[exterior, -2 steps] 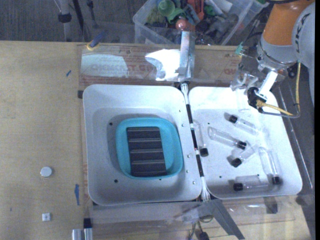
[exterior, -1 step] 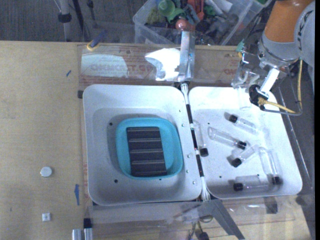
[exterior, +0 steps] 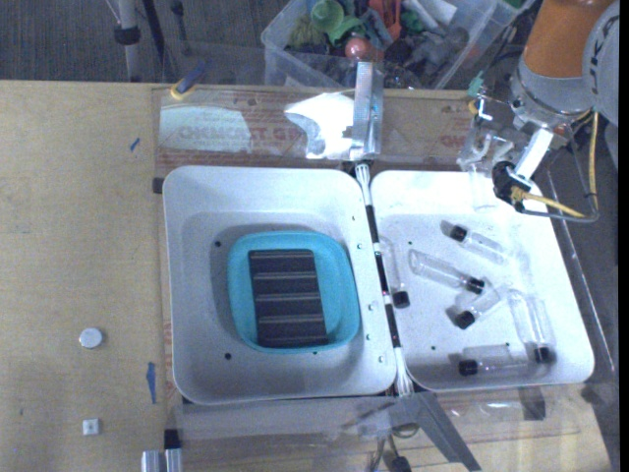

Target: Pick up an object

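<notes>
The right bin (exterior: 575, 357) holds several clear plastic tubes with black caps. One tube (exterior: 472, 235) lies near the back, a longer one (exterior: 444, 267) in the middle, and another (exterior: 495, 364) along the front wall. In the left bin (exterior: 187, 264) a teal tray (exterior: 339, 288) carries a dark ridged block (exterior: 287, 298). My gripper (exterior: 494, 170) hangs over the back right corner of the right bin, above the tubes and apart from them. The orange band of the arm (exterior: 562, 28) rises behind it.
A clear tub (exterior: 432, 18) full of coloured toys stands behind the bins. Crumpled clear plastic (exterior: 329, 126) and an upright metal piece (exterior: 366, 106) sit on the board at the back. A small silver disc (exterior: 90, 338) lies on the bench at left.
</notes>
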Action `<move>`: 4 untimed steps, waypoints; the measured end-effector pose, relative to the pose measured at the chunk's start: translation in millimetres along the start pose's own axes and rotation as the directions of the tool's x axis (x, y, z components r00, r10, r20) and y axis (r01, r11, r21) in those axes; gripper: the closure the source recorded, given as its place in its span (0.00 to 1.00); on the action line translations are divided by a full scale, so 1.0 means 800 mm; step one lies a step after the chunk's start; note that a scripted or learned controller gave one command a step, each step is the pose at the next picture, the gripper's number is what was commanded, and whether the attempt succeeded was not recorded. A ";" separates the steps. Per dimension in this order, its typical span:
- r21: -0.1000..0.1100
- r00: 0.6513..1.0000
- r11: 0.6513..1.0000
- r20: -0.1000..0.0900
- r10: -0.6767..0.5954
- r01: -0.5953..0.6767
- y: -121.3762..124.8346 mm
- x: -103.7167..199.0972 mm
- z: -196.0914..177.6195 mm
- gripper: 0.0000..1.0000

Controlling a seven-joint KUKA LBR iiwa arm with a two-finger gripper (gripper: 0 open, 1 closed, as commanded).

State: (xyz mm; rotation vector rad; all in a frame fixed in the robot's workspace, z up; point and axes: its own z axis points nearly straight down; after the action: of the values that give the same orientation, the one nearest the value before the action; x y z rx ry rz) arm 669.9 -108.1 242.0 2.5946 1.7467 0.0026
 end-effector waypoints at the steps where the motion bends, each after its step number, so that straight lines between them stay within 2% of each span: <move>1: -0.004 1.000 1.000 0.002 -0.002 0.002 0.001 0.000 -0.013 1.00; 2: -0.007 1.000 1.000 0.003 -0.003 0.003 0.002 0.001 -0.026 1.00; 3: -0.007 1.000 1.000 0.003 -0.003 0.003 0.002 0.001 -0.026 0.00; 4: 0.014 1.000 1.000 -0.006 0.008 -0.007 -0.012 0.014 0.156 0.00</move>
State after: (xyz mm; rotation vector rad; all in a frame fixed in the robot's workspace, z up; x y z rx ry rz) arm 666.5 -95.3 117.0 2.6137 1.7453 -0.0023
